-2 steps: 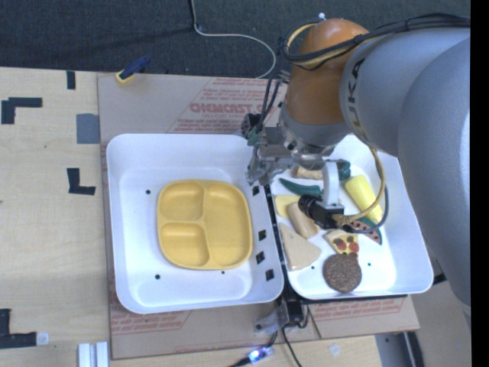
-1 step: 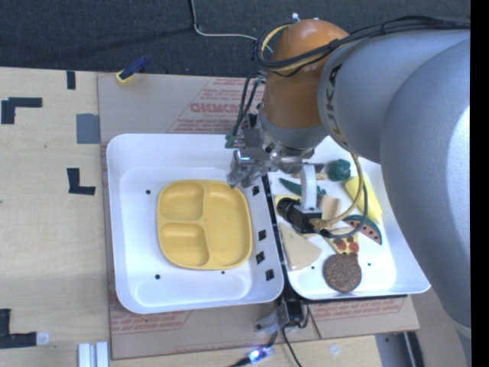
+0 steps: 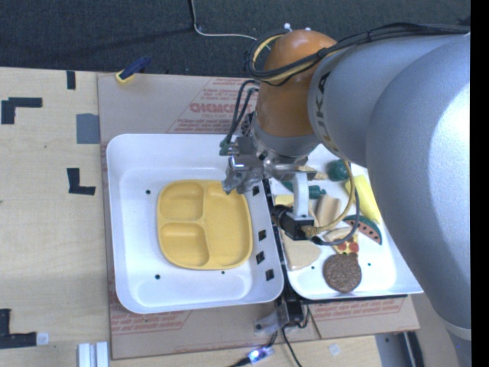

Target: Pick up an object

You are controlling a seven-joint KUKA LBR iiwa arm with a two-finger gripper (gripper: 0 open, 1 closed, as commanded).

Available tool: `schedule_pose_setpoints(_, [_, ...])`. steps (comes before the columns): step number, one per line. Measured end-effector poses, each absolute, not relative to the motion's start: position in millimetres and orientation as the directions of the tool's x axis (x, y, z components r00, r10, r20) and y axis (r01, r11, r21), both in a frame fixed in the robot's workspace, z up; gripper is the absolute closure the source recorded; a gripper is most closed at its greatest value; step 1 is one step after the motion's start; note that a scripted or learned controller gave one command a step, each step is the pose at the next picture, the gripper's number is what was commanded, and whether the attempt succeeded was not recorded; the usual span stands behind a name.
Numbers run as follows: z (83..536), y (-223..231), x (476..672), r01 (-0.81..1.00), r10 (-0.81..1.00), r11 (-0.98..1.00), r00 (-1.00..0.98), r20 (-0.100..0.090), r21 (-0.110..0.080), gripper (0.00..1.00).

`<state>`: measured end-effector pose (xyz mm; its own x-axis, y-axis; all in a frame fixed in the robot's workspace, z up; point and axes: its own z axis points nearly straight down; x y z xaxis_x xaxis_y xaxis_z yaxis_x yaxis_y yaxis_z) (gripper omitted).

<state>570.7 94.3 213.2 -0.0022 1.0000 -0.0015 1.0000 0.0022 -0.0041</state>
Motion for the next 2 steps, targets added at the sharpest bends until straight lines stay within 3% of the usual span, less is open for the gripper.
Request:
schedule_pose_setpoints(1, [235,93,570.8,1.0,1.0,0.002,-0.002,0.0,-0.001,1.0])
schedule_pose_setpoints(2, [217,98,564.4,1.0,1.0,0.001,-0.001,-0.001,-0.004,1.0])
